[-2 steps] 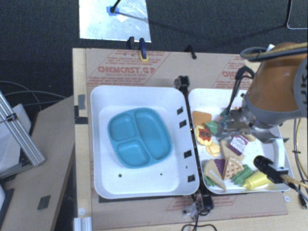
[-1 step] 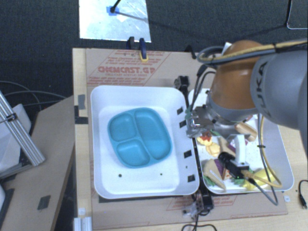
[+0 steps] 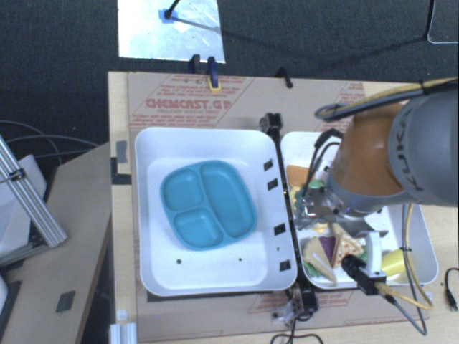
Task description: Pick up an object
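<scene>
Closest to me, at the front of the right shallow white bin (image 3: 430, 264), I see a small pile of toy things: a pale cream wedge-shaped piece (image 3: 315, 258), a purple piece (image 3: 327, 247) touching it, a tan triangle piece like a slice of toast (image 3: 350, 246), and a yellow rounded piece (image 3: 392, 261) near the bin's right side. I think any of these could be the one to pick up, and all of them lie down in the bin, so I judge the pick is not done yet. Just behind the pile, my big grey arm with the orange band (image 3: 373, 156) reaches down into this bin. The two-finger gripper (image 3: 310, 206) sits low beside the wall between the bins, and I cannot tell its state. To the left, the other shallow white bin (image 3: 154, 156) holds a blue plastic tray with three sections (image 3: 208, 205). Farther back lies a shiny silver sheet (image 3: 172, 20).
</scene>
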Action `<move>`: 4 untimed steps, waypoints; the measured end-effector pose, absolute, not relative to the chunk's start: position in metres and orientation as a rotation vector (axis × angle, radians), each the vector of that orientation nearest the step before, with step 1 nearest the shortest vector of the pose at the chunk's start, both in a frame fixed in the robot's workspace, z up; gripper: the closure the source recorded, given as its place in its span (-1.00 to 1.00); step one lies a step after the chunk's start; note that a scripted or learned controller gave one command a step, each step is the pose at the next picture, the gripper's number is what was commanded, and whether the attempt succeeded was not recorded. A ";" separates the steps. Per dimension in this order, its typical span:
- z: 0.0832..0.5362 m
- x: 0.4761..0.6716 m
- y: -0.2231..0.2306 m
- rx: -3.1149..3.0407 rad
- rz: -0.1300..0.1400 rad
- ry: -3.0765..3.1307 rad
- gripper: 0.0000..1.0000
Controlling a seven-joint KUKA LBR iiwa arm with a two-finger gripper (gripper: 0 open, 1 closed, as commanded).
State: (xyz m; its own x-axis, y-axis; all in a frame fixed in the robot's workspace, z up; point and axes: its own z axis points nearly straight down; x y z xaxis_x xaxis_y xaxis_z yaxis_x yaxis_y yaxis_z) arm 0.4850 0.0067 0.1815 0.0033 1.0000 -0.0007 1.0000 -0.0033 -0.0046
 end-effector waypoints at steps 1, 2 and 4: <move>0.260 0.487 0.081 -2.211 -0.012 -2.237 1.00; 0.225 0.489 0.121 -2.210 0.002 -2.228 1.00; 0.295 0.597 0.138 -2.207 -0.002 -2.233 1.00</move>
